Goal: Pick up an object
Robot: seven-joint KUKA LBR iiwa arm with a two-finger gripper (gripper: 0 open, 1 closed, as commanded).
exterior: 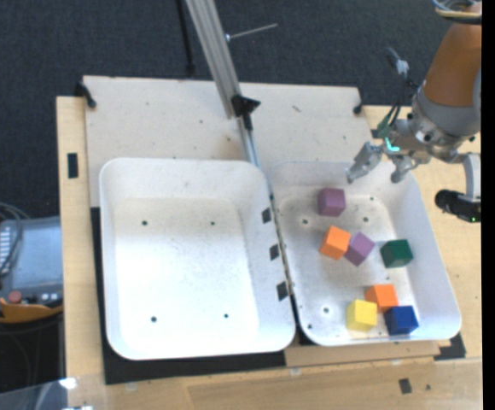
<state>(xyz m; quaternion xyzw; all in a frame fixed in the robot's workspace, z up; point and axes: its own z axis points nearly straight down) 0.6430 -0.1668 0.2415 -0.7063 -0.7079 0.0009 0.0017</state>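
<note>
My gripper hangs over the far edge of the right bin, its two fingers spread open with nothing between them. Just below and left of it lies a purple cube. Further toward the front sit an orange cube touching a second purple cube, and a green cube to their right. At the bin's near right corner cluster a yellow cube, a small orange cube and a blue cube.
The left bin lies beside the right one, a ridge with black clips between them. A slanted metal rail rises at the back centre. A grey device sits off the bench at left.
</note>
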